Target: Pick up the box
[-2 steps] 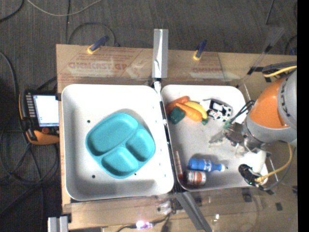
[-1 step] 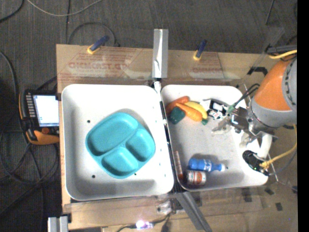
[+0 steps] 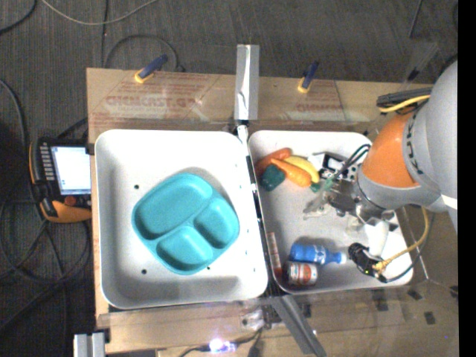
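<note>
A dark grey carpet floor [image 3: 111, 21] surrounds the brown wooden table [image 3: 178, 103], with black cables [image 3: 67, 10] trailing across it. Two clamps [image 3: 150, 68] grip the table's far edge, and a handheld screen [image 3: 63, 177] glows at the left

A robotics lab — clamped plywood bench [image 3: 186, 103], loose floor cables [image 3: 67, 6], teach pendant [image 3: 63, 177] alongside.

Fixed overhead, looking down at a slight slant on the counter [image 3: 186, 99]. Framed wide enough to take in both white bins: left bin [image 3: 111, 199] centre-left, right bin [image 3: 271, 214] beside it, with dark floor beyond the counter's far edge.
</note>
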